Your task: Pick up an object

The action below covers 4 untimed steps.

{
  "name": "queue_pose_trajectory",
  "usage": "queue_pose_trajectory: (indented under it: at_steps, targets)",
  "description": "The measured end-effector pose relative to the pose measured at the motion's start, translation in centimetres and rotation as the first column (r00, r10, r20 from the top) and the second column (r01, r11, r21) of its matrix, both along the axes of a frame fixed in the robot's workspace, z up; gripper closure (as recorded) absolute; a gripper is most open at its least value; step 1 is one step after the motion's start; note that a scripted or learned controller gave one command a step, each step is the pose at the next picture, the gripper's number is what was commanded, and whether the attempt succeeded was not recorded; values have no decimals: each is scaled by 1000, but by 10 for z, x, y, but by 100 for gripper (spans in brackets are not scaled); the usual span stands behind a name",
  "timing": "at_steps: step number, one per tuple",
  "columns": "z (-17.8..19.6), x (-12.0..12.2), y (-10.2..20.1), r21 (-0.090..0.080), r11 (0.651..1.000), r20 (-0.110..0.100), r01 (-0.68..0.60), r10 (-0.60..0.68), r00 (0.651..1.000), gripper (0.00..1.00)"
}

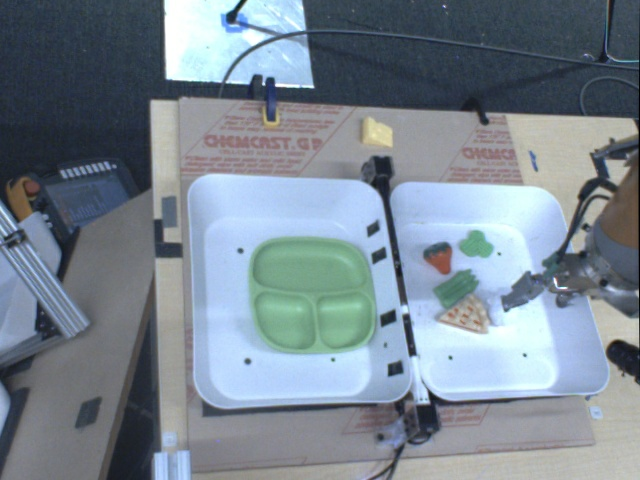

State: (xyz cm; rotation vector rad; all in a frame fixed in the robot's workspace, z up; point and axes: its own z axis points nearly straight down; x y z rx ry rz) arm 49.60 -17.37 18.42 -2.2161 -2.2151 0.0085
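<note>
Several toy foods lie in the right bin [480,368]: a red strawberry [438,256], a green broccoli-like piece [477,244], a dark green vegetable [456,288] and a pizza slice [465,315]. My gripper [522,292] reaches in from the right, low over the bin, just right of the pizza slice and the green vegetable. Nothing shows between its fingers.
The left bin [220,368] holds a green divided plate [310,293]. A yellow block [377,131] lies on the cardboard behind the bins. A black clip bar [395,268] runs between the bins. Cables cross the dark floor at the back.
</note>
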Motion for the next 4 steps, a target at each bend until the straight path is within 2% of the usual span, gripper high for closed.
queue_pose_trajectory:
  at_steps: [1, 3, 4]
  targets:
    - [5, 3, 0, -3, 1000, 11, -3, 3, 1000, 0]
    - [-91, -1, 15, -2, 1000, 11, -1, 1, 1000, 0]
    - [-100, -1, 15, -2, 1000, 10, -2, 2, 1000, 0]
